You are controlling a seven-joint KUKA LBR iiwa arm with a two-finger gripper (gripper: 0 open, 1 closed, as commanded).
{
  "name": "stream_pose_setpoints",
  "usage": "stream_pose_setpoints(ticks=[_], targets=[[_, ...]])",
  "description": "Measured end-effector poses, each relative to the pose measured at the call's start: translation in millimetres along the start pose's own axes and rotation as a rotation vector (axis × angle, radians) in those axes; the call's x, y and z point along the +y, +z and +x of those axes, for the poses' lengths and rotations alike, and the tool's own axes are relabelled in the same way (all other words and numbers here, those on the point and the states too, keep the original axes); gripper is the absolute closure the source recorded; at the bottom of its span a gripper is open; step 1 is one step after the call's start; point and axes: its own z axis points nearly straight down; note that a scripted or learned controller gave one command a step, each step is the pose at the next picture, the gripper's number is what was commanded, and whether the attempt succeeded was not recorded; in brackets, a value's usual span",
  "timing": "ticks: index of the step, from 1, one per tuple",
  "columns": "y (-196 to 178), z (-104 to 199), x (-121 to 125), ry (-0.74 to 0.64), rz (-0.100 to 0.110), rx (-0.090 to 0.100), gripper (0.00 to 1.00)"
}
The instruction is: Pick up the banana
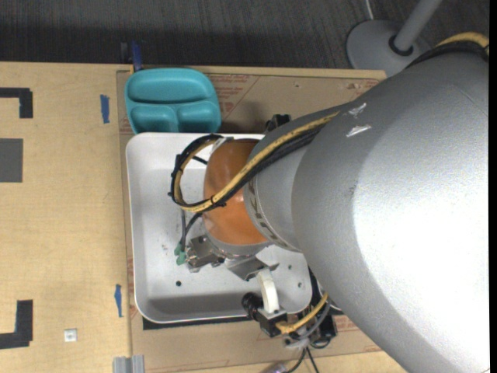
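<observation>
Camera view
Arm: the grey arm (388,208) reaches in from the right and covers most of the white bin (151,231); its orange band (229,196) sits over the bin's middle.
Jaws: the wrist end (203,256) points down into the bin; whether they are apart or closed cannot be told.
Banana: hidden, its place cannot be told.
Cables: black and yellow cables (190,185) loop beside the band.
Teal tray: a teal tray (172,99) stands on the desk (62,208) just beyond the bin's far edge.
</observation>
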Motion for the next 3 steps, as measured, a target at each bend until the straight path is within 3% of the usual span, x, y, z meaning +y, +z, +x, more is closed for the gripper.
stream_pose_setpoints(ticks=[3], targets=[[-28.8, 0.3, 0.8, 0.004, -0.002, 0.0, 1.0]])
